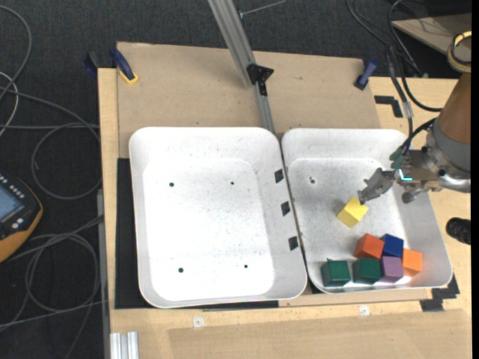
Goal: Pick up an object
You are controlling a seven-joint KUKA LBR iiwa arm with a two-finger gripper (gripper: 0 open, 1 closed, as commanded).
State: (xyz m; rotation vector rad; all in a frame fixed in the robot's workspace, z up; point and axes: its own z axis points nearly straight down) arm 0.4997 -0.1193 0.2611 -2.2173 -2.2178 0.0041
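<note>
In the right bin [338, 134] a yellow block [352, 213] lies tilted on the floor near the middle. My gripper [390, 194] hangs just above and to its right, open, with nothing between its fingers. The left fingertip [371, 191] is close over the yellow block's upper corner; I cannot tell whether it touches. At the bin's front right corner sits a tight cluster: a red-orange block [369, 246], a blue block [392, 243], an orange block [412, 261], a purple block [392, 267] and two green blocks [367, 270] [337, 272].
The left bin [136, 149] stands beside the right one, with small black clips [284, 208] along their shared edge. A slanted metal pole [239, 40] rises behind the bins. Cables trail over the floor at left.
</note>
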